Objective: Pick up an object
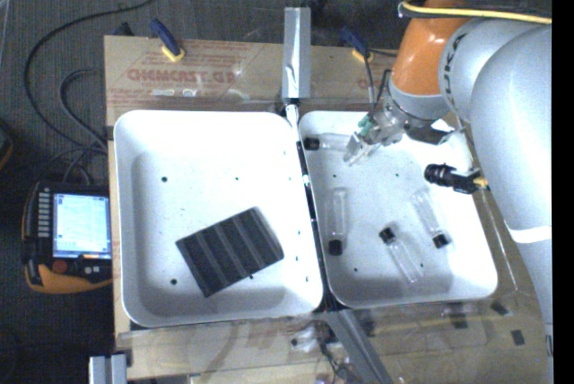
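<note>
My gripper (360, 146) hangs over the far left part of the right bin (475, 283), pointing down and to the left. Just left of it, by the bin's far left corner, lies a clear vial with a black cap (321, 143). Three more clear, black-capped vials rest on the bin floor: one near the left wall (337, 216), one in the middle (402, 255) and one further right (427, 213). A black ribbed block (230, 250) lies tilted in the near part of the left bin (134, 194).
A metal post (296, 50) stands behind the seam between the two bins. Blue clamps (166, 37) hold the cardboard sheet at the back. A handheld pendant with a lit screen (76, 230) sits on the floor to the left.
</note>
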`<move>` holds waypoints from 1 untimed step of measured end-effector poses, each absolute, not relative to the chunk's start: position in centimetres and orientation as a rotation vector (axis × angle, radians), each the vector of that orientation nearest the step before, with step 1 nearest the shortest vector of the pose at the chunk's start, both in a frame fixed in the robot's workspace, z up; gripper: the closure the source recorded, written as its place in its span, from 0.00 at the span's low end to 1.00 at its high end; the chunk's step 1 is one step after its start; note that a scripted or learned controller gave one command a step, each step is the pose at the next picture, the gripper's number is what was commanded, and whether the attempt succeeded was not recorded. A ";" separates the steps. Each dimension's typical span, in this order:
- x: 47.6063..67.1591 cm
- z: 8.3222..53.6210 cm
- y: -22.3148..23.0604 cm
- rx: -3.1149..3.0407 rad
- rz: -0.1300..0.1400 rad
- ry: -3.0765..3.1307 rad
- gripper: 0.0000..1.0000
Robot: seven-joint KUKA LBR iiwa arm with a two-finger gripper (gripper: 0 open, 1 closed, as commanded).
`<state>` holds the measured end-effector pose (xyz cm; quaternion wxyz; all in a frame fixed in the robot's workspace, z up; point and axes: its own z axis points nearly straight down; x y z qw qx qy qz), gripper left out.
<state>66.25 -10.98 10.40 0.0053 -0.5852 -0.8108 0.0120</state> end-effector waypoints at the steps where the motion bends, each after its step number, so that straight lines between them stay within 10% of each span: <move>1: 66.3 10.4 -11.0 -1.832 0.037 -2.540 0.00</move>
